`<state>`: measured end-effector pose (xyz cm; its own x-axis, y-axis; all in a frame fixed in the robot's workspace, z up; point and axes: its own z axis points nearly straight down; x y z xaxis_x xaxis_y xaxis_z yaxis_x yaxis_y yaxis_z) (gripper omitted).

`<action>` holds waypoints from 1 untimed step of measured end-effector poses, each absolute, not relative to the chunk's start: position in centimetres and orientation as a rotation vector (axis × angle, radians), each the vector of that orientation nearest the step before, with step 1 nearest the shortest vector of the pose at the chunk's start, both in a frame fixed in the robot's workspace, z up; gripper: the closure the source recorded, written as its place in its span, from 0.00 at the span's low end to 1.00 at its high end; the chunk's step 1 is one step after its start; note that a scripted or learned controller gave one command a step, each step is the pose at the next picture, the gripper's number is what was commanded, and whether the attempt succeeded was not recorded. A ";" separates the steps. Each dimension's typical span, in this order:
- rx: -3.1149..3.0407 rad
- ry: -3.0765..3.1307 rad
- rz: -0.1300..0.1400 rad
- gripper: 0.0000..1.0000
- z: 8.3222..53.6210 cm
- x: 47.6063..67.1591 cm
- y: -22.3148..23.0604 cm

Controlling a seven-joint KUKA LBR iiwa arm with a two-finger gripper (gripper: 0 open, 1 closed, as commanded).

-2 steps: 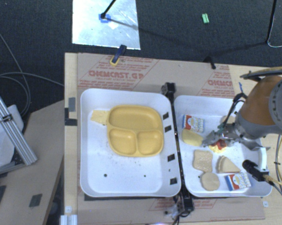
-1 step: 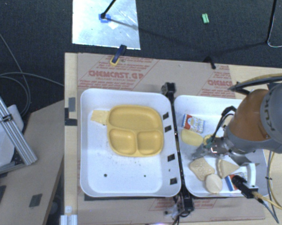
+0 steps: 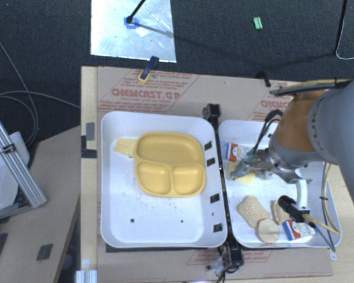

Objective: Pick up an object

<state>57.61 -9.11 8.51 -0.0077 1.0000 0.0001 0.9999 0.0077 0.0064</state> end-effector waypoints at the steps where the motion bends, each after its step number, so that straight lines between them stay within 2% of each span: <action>1: 2.212 2.226 0.004 0.00 8.5 62.0 -8.6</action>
